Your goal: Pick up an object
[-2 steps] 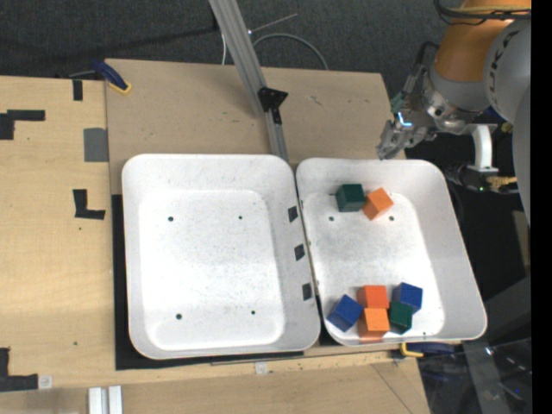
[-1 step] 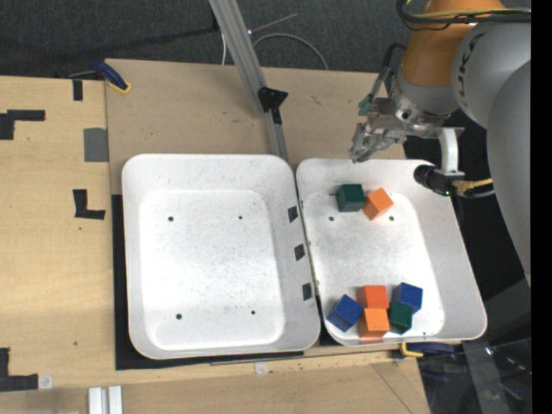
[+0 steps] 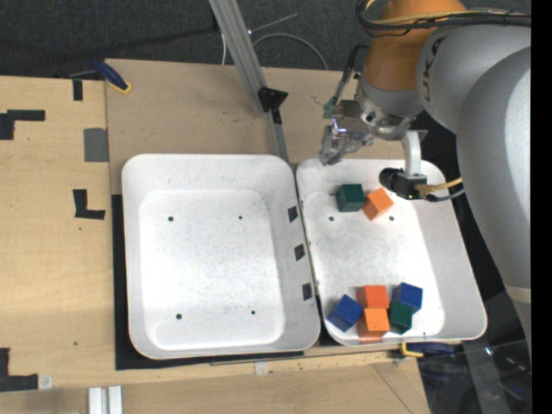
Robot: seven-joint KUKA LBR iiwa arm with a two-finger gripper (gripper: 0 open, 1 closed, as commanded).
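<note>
My gripper [image 3: 332, 153] hovers over the right bin's far rim [image 3: 362, 164]; I cannot tell its state. Descending here could strike the rim, missing the green block [image 3: 349, 197].

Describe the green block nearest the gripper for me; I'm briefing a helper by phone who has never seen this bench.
Find the right-hand white bin, the one under the grey arm. At its far end, below the gripper, two blocks sit touching. The green block is the left one, dark green, beside an orange block; the other green block sits in the near-end cluster.
</note>
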